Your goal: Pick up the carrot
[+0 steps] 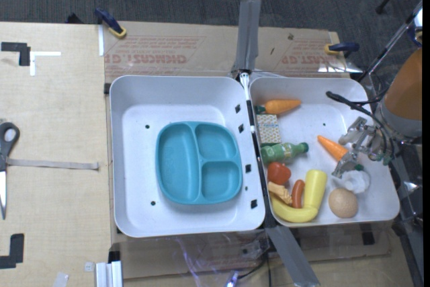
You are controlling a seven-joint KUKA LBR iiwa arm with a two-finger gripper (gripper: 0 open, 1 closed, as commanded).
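Carrots: two in right bin (379,212); gripper (349,159) touching one (331,146), closure unclear.

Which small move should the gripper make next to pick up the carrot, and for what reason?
Probably a short move down and toward the bin's middle. The gripper sits in the right bin, just at the near end of a carrot lying flat on the floor, apart from the second carrot at the far wall. Nothing appears to be between its fingers yet, so it likely has to centre over this carrot first.
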